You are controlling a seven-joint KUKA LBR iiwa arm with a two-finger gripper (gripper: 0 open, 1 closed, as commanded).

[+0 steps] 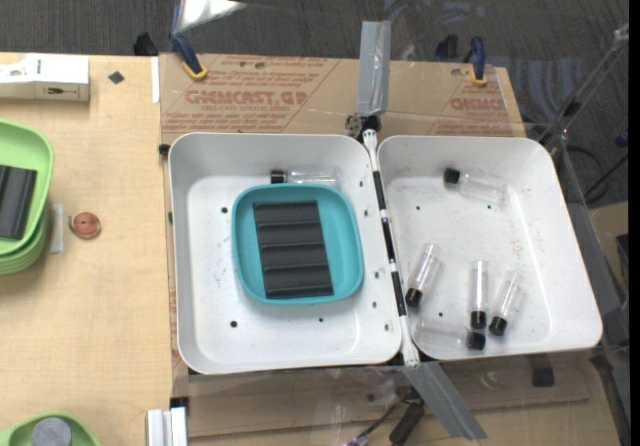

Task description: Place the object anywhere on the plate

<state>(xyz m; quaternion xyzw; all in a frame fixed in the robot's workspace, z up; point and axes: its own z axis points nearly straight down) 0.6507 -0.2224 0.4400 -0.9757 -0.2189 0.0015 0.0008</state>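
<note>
1. A dark carpeted floor lies behind a light wooden bench (100, 334). A printed cardboard sheet (270, 94) is spread on it and is held at its far edge by two orange-tipped clamps (190, 64).
2. Two shallow white bins stand side by side on the cardboard, touching along a central seam: the left bin (195, 294) and the right bin (560, 234).
3. A teal square plate (246, 244) with rounded corners is set in the middle of the left bin. A black ribbed insert (292, 246) lies flat in its well.
4. A clear vial with a black cap (300, 176) lies on its side on the floor of the left bin, just behind the far rim of the plate and not on it.
5. Four more clear capped vials lie in the right bin: one (470, 182) near the far wall, one (422, 274) close to the seam, and two (479, 292) (505, 304) near each other by the near wall. A small black cap-like piece (475, 339) is seen beside those two.
6. At the bench's left edge, stacked green plates (25, 234) are cut off by the frame, with a small brown disc (86, 225) beside them and a white box (40, 79) further back.
7. Whether the pincer is open or closed cannot be told.
</note>
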